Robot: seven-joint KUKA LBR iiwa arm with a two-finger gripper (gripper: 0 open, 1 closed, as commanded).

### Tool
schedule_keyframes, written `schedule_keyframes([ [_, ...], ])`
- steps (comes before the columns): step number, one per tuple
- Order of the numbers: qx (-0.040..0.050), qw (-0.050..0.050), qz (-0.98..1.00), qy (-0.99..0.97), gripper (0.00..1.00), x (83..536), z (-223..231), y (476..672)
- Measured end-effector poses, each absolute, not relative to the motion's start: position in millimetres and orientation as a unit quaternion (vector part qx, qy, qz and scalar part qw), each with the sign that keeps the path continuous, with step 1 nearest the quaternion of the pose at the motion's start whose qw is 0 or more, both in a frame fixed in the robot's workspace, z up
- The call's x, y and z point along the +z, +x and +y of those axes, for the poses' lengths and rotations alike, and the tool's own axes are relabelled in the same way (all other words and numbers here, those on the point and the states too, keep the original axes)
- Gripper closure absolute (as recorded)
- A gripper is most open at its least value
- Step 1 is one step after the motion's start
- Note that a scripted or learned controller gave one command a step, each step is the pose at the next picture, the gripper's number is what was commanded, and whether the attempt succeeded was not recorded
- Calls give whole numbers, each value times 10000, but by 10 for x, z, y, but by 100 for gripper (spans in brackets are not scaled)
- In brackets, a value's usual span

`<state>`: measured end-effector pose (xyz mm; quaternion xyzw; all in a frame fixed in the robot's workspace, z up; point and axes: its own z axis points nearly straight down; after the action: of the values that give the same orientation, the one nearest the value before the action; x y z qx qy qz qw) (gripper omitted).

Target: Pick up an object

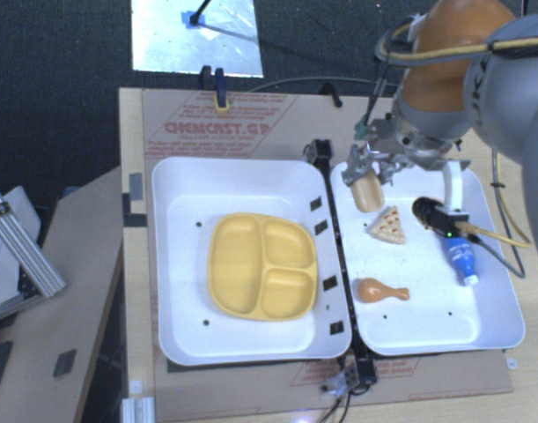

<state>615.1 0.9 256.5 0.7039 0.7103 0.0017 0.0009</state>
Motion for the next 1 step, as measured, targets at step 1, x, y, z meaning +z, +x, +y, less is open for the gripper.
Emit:
schedule_keyframes([
  [1,9,-1,7103,7039,100,2349,518,6306],
])
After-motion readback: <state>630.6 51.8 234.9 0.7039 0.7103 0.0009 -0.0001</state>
